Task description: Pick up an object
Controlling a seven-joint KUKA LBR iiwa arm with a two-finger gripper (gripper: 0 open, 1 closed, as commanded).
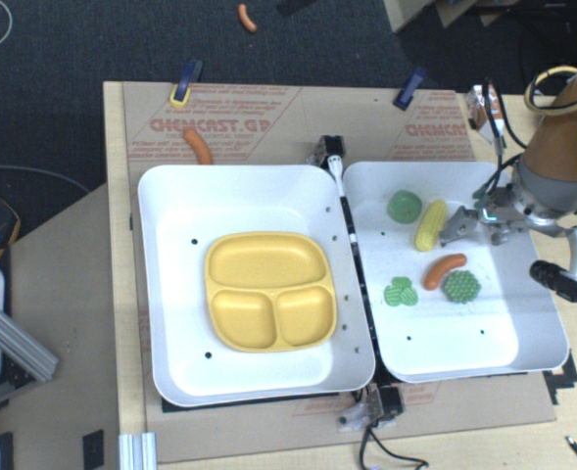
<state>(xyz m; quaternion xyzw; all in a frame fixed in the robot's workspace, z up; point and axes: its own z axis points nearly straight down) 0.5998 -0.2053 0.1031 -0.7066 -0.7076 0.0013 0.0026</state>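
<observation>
Viewed from above at a slant, the table (131, 262) carries a cardboard sheet held by two blue clips at its far edge, the left clip (184, 82) and the right clip (409, 88). A small orange sausage-shaped piece (198, 146) lies on the cardboard just beyond the left bin (170, 292), and a similar piece (247, 17) lies on the dark floor farther back. The left bin holds a yellow divided plate (268, 290) with one wide compartment at the far side and two smaller ones at the near side. The right bin (464, 351) touches the left bin along their shared edge and contains five small toy foods: a green round piece (404, 207), a yellow corn cob (430, 225) just beside it, a flat green leafy piece (400, 293), an orange sausage (445, 269), and a green broccoli-like piece (461, 286) touching the sausage's right end. The arm (562, 155) enters from the right, and its tool (461, 226) hangs over the far part of the right bin, close to the corn cob's right side. Whether the tool is spread or pressed together cannot be told, and nothing is visibly held by it.
</observation>
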